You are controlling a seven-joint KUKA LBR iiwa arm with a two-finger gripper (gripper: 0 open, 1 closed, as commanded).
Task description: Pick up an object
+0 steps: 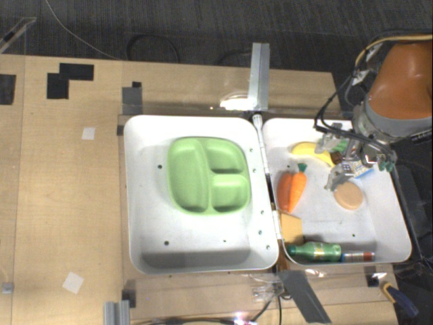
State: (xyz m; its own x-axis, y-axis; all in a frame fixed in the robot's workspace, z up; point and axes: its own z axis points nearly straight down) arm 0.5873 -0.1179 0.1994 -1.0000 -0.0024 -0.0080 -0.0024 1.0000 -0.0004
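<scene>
Currently, your end effector (343,171) hovers just above the tan disc (350,196), banana (310,151) beside it; finger state cannot be determined.

Pale wooden bench (61,202) against dark grey carpet (169,12), black cable (145,46).

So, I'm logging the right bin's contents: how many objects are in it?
4 seen: banana at the back, carrot left, tan disc beside the gripper, green bottle along the front. The arm may hide more.

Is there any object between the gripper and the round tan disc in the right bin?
Nothing visible: the gripper hangs just above-left of the tan disc, while the carrot and banana lie off to the left.
</scene>
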